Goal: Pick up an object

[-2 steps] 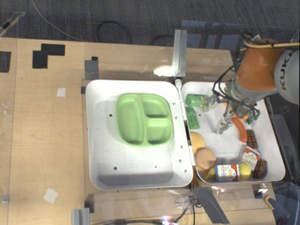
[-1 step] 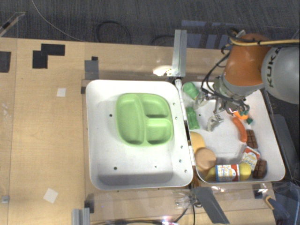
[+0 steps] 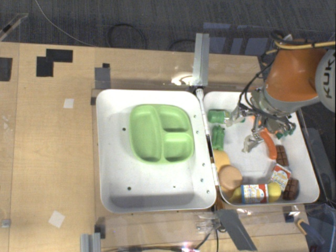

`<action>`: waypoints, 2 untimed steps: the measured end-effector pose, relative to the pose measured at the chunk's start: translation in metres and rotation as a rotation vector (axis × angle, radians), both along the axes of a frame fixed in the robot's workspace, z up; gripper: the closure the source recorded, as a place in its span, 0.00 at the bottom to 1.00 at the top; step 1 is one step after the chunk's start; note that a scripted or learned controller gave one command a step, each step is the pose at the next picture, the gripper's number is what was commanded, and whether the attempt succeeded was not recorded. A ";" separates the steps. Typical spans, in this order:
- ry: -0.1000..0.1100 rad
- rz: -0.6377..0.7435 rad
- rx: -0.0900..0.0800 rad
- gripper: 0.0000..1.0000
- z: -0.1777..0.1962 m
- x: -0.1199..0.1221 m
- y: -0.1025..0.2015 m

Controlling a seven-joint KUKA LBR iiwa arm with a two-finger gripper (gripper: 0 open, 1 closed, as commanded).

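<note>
1. A wooden desk point(image 3: 47, 156) has two white bins on it, side by side. The left bin point(image 3: 113, 193) has a green tray point(image 3: 160, 133) with three parts. The right bin point(image 3: 307, 177) has lots of small toy food in it

2. The arm point(image 3: 294, 75) comes in from the right, and its gripper point(image 3: 255, 138) hangs over the middle of the right bin. The jaws look a little apart and I see nothing between them, but they are small and hard to see

3. An orange carrot point(image 3: 269, 145) lies just beside the jaws, on their right. It is the closest thing to pick up. I think it is light, hard plastic, and smooth, so it could slip

4. The best place to grab the carrot is across its thin middle, with one jaw on each long side

5. Other things are in the bin too:
   - green blocks point(image 3: 216, 127) by the left wall
   - a round tan thing point(image 3: 229, 176) near the front
   - a small bottle point(image 3: 255, 193) lying on its side at the front; it is round and could roll away
   - brown pieces point(image 3: 283, 155) on the right, near the carrot, so the jaws could bump them

6. Nothing is lifted yet, so I think the pick-up is not done
</note>
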State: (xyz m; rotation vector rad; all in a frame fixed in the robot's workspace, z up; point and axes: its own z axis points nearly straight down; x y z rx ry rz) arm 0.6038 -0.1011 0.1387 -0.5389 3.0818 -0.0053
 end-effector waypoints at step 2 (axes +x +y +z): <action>0.000 0.105 0.000 0.00 -0.049 -0.005 0.002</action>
